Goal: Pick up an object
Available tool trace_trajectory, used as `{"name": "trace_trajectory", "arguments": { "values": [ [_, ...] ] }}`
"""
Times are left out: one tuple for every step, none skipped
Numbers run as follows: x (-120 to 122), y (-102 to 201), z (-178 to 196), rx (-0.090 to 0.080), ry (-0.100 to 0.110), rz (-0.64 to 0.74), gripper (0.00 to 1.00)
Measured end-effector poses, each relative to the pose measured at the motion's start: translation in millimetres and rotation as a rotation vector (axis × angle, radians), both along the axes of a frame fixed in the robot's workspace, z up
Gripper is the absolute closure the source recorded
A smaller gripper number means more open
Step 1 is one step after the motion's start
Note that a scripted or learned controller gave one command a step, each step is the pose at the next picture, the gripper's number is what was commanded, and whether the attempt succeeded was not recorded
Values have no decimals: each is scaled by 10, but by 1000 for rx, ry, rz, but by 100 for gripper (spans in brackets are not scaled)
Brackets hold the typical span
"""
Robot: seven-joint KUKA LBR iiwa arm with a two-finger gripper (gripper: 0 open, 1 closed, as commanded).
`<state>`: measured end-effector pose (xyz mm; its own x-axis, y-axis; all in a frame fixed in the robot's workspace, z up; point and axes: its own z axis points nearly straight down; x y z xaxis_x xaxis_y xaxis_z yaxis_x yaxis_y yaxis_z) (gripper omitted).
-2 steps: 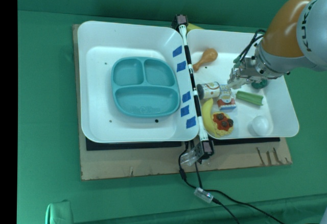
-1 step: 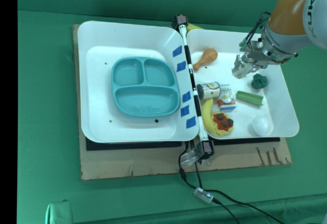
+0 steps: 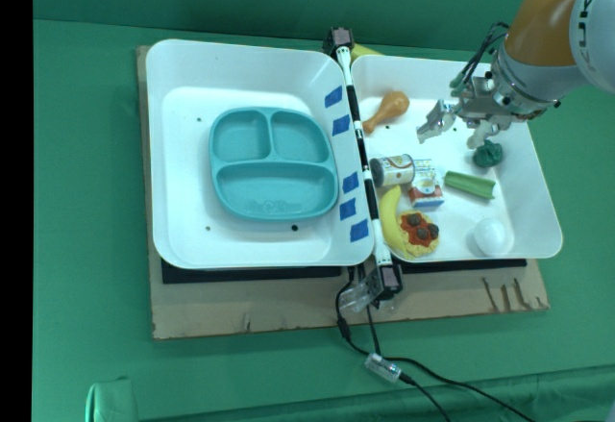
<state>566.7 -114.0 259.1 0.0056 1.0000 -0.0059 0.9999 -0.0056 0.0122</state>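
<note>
**Camera view: gripper above the right bin**

The gripper (image 3: 459, 125), fingers spread and holding nothing, hangs over the right bin (image 3: 538, 209). Inside that bin, a drumstick (image 3: 388, 109) lies near its far left corner, broccoli (image 3: 487, 155) toward its right wall.

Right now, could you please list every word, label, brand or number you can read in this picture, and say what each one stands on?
"KUK": dark letters on the grey arm, cut off by the picture's edge.
Small can: label too blurred to read.
Small carton: print too small to read.
Blue tape squares along the bins' divider: no writing visible.
</note>
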Motion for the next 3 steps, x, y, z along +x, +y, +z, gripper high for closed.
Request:
{"name": "trace_trajectory", "arguments": {
  "values": [
    [-111, 162, -713, -2, -9, -1, 0],
    [-87, 125, -562, -6, -23, -8, 100],
    [460, 907, 259, 4, 0, 2, 100]
  ]
}}
